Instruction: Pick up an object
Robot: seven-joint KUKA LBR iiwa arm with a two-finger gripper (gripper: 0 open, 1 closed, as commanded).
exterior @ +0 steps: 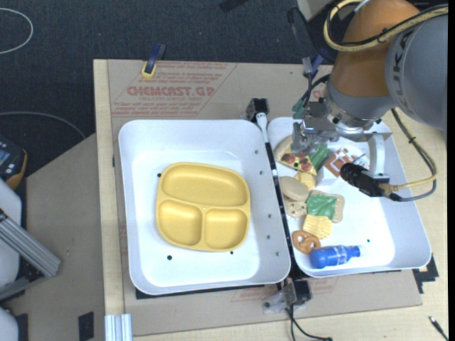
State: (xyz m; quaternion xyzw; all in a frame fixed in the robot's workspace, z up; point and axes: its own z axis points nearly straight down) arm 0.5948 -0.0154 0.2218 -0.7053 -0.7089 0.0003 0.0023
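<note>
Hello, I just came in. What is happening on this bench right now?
A robot arm reaches in from the right, and its gripper is low over the far end of the right bin, just above a pile of small toy food items. A blue bottle lies near that bin's front edge. The left bin holds a yellow divided plate. Nothing is visibly lifted yet.

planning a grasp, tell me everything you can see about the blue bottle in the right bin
The blue bottle looks like a small plastic toy, solid blue with a narrower white-collared neck and a blue cap at its right end. It lies on its side near the right bin's front edge, its left end beside the pretzel, apart from the claw.
</note>
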